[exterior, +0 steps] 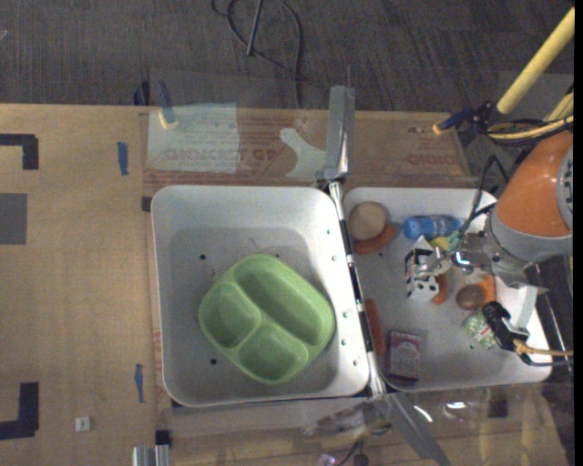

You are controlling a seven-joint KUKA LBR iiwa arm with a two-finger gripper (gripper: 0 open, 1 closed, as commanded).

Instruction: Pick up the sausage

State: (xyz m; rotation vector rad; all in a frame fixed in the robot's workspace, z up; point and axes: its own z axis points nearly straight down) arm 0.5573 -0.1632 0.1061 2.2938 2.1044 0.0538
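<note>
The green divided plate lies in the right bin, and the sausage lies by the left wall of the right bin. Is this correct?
Not quite. The camera view shows the green divided plate in the left bin, not the right one. The sausage does lie by the left wall of the right bin.

A robotics lab. A plywood bench bears two white bins, with black markers and blue tape stuck on the wood left of the bins, loose cables on grey carpet beyond them, and an arm to their right.
</note>
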